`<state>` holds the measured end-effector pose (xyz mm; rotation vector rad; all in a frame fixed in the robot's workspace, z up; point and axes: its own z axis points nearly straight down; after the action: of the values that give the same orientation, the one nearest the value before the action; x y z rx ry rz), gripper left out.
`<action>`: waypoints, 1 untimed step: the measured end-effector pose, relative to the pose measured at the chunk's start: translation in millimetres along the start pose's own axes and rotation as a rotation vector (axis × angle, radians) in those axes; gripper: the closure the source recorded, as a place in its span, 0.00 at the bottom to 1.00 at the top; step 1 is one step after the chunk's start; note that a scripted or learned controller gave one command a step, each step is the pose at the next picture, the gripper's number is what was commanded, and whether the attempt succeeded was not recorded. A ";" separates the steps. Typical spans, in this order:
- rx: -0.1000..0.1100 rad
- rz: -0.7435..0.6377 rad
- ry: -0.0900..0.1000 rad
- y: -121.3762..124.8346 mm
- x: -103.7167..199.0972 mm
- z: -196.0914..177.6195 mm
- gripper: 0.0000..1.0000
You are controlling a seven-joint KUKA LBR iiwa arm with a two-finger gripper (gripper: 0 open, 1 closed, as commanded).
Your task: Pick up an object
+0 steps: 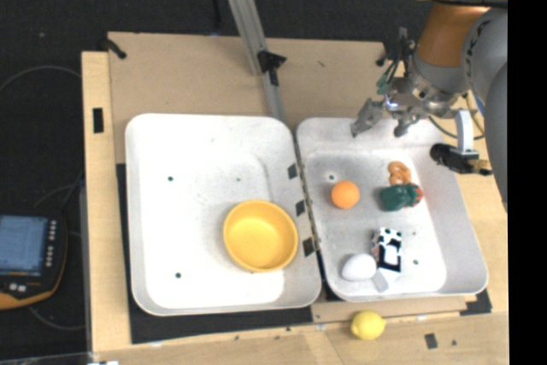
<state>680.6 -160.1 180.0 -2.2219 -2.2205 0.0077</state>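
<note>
Camera view: gripper (382, 126) spread, nothing between its fingers, above green toy (399, 197) (long axis left-right)

Even overhead light, white bins (214, 141) slightly overexposed, soft grainy focus, dark surroundings.

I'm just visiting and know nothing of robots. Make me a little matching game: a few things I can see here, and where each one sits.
Things:
1. yellow bowl
2. orange ball
3. lemon
4. hand

Places:
A. on the bench, in front of the bins
B. in the left bin
C. over the far edge of the right bin
D. in the right bin, near its middle

Pairs: 1-B, 2-D, 3-A, 4-C
</note>
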 end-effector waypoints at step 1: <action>0.000 0.000 0.001 -5.8 4.9 46.0 0.00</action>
<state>674.6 -155.4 134.0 -2.2215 -2.2203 0.0066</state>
